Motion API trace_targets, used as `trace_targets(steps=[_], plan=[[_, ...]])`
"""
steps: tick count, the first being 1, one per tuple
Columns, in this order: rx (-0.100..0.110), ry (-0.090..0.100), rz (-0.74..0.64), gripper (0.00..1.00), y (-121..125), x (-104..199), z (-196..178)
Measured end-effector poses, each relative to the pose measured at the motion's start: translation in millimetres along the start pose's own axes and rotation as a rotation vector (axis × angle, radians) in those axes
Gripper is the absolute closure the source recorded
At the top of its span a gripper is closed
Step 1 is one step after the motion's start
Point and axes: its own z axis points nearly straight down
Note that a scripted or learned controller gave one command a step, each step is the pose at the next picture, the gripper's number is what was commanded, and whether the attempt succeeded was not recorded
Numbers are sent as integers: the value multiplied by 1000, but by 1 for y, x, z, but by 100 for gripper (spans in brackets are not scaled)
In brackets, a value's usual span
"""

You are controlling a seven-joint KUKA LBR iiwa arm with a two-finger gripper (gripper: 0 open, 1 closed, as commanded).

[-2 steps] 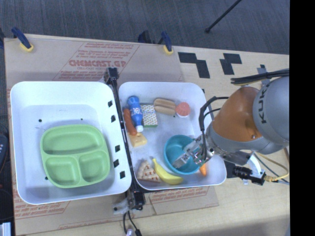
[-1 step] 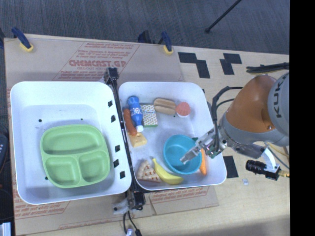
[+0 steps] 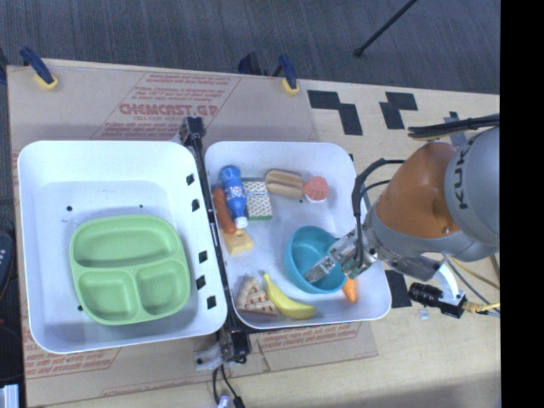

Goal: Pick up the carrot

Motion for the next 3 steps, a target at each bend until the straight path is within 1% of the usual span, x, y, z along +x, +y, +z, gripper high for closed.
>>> trace_targets(steps=[2, 3], plan=[[0, 7, 222, 0, 3, 4, 2], [-1, -16, -211, 0, 2, -3, 6]])
